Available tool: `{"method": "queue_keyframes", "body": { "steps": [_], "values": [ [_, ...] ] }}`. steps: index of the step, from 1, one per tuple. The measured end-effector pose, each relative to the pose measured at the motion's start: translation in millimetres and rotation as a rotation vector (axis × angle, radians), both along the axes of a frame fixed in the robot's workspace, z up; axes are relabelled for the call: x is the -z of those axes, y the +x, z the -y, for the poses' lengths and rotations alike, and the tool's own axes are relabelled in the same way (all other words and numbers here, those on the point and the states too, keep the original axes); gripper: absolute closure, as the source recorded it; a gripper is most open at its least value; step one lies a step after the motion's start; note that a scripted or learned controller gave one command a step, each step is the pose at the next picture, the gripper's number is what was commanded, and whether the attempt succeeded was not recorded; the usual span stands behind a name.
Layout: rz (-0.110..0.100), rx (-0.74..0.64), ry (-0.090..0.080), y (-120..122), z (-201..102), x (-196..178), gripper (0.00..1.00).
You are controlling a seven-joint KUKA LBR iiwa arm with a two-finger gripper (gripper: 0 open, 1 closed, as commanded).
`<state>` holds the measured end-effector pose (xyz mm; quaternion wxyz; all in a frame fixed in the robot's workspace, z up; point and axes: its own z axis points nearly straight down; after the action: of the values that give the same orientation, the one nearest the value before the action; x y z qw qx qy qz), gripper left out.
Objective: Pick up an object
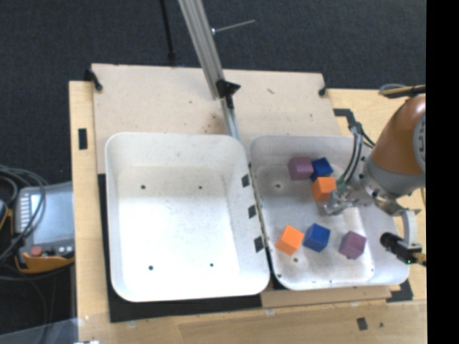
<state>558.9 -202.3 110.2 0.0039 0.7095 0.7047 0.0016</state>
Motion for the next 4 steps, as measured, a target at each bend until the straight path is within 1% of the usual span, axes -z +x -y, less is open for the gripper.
{"method": "queue_keyframes", "body": {
  "steps": [2,3,4],
  "values": [
    [0.001,-0.010,-0.001,5,2,-129,1.00],
    [-0.004,-0.013,0.002,6,3,-143,1.00],
    [-0.003,-0.014,0.003,20,-46,-151,1.00]
  ]
}}
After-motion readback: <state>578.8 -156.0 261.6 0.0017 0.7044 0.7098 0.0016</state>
